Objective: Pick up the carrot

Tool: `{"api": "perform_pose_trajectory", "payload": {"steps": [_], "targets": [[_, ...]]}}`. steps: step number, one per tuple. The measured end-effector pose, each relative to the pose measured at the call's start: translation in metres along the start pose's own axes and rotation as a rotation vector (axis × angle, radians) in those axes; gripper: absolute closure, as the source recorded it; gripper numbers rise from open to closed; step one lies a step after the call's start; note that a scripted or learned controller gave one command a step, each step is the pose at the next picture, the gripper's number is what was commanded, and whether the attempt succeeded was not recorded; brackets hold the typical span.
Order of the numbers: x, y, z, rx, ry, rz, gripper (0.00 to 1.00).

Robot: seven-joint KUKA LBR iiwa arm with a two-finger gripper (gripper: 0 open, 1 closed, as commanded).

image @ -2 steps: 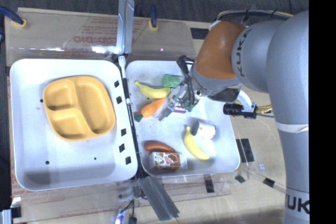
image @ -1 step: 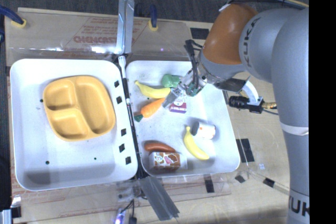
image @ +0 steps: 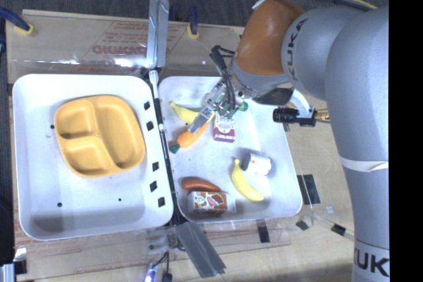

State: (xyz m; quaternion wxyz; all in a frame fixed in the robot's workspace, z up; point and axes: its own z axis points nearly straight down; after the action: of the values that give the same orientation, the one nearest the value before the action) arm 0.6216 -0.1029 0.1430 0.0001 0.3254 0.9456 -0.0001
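**Gripper parked right over the carrot's top end, right bin pretty crowded**

So the gripper is down in the right bin, at the orange tip of the carrot. Can't tell how the pincer stands, it's all a jumble of metal and wires from this angle, and I can't say whether the carrot is actually between anything.

The carrot lies diagonally by the bin's left wall, green end toward the near-left. Tight spot: a yellow banana sits just on its far side, nearly touching, and a small purple-and-white carton is just to the right, under the wrist.

Nearer in the same bin: a white cup on its side against a second banana, plus a sausage and a brown packet by the near wall.

Left bin holds a yellow divided plate.
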Motion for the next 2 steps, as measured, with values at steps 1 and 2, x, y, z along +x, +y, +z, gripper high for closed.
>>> {"api": "perform_pose_trajectory", "payload": {"steps": [1,2], "targets": [[-0.019,-0.001,0.053,0.003,0.005,0.091,0.0],[0.016,-0.006,0.02,0.004,0.006,0.166,0.0]]}}
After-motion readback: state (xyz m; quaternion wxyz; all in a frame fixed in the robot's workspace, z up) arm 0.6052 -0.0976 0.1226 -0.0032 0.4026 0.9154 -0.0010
